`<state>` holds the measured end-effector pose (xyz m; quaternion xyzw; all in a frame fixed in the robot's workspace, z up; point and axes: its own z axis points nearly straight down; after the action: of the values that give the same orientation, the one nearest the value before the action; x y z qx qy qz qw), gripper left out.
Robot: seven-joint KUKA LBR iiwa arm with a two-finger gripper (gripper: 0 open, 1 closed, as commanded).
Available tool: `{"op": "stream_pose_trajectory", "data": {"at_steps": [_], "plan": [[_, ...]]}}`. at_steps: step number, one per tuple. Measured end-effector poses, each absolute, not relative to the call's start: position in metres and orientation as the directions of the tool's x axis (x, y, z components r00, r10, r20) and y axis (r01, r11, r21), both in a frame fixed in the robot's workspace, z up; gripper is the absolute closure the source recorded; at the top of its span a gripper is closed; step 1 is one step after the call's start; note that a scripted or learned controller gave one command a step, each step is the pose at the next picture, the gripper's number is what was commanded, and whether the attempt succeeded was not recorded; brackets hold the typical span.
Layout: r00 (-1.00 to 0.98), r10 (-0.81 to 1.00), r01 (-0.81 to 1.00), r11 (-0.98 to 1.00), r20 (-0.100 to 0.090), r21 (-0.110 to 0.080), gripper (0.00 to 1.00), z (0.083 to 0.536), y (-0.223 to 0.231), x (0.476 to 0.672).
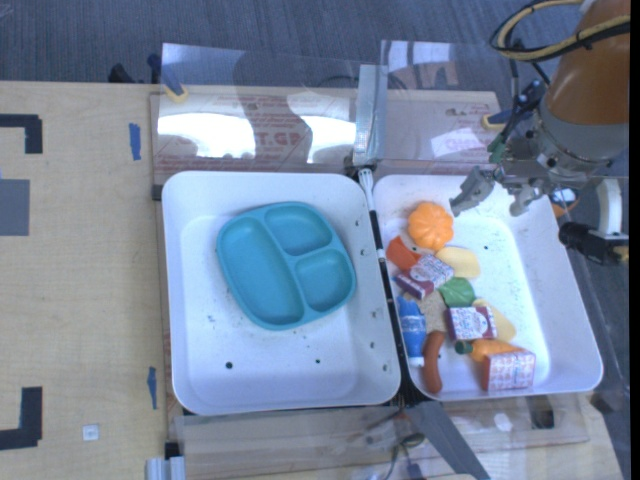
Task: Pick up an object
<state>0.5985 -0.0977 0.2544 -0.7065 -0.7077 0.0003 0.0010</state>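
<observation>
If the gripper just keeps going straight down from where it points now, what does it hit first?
Most likely bare floor of the right bin. The open gripper hangs over its upper part, right of the orange pumpkin. Depth is unclear from this slant, so its left finger might graze the pumpkin.

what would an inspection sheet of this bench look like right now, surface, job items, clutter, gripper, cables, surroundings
surface: pale wooden bench bearing two shallow white bins, left bin and right bin, side by side.
job's things: heaped in the right bin: round orange toy pumpkin, pale yellow lemon-shaped piece, green block, blue tube, red sausage-shaped piece, red-and-white printed box.
clutter: teal three-compartment plastic plate in the left bin.
gripper: two-finger gripper above the right bin's far edge, open, holding nothing.
cables: yellow and black looped cables by the arm.
surroundings: clear plastic panels behind the bins; blue tape marks on the bench.
</observation>
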Motion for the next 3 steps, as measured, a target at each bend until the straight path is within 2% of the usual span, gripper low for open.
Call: {"op": "stream_pose_trajectory", "data": {"at_steps": [1,2,3], "plan": [[0.029,1.0,0.999,-0.029,0.002,-0.014,0.0,0.113,-0.103,0.617],[0.041,0.999,0.999,-0.041,0.0,0.007,0.0,0.087,-0.111,0.652],[0.041,0.999,0.999,-0.041,-0.001,0.011,1.0,0.098,-0.111,0.653]]}}
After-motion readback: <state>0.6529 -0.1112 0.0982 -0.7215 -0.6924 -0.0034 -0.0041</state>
